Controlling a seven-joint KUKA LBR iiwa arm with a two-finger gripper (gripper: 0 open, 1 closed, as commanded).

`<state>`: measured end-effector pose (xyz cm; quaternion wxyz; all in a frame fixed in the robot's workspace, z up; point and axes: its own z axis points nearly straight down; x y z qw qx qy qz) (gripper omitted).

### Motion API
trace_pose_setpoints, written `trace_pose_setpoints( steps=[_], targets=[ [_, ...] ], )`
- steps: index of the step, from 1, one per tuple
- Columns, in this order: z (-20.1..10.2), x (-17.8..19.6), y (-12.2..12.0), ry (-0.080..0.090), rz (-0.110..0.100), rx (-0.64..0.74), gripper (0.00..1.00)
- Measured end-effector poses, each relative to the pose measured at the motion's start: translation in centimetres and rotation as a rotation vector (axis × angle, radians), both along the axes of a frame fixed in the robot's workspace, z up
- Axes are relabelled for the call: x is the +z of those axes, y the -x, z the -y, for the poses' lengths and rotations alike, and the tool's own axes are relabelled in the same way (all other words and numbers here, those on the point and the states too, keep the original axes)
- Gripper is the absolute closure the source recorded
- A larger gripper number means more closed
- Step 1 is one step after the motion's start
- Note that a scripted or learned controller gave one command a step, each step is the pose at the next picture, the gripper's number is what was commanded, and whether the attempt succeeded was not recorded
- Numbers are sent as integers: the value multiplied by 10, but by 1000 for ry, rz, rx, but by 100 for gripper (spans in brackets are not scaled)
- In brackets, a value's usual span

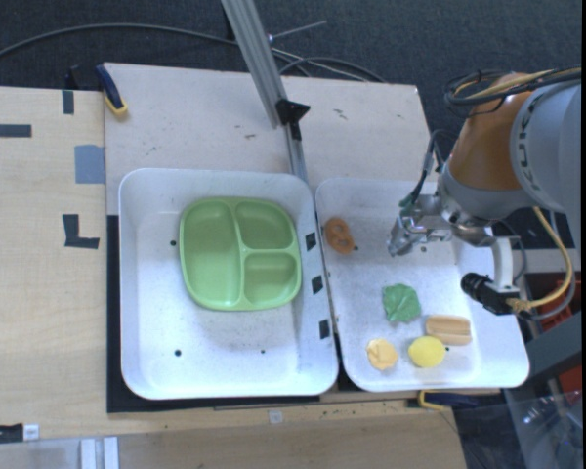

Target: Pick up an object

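The gripper [402, 240] is held low over the right bin [488, 360], near the brown pastry [339, 234]; its grip cannot be told.

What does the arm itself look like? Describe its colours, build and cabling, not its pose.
The arm has a bulky rounded grey body with a broad orange band above the wrist. Black and yellow cables loop around it and hang down its side. Its gripper is a small, silvery metal unit at the tip, and a black cylindrical fitting juts out lower down.
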<state>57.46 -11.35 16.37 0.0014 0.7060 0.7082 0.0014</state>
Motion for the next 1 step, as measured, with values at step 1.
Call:
trace_pose_setpoints(
  steps=[1],
  targets=[
    [7, 46, 1, 1, 0, -2, 100]
  ],
)
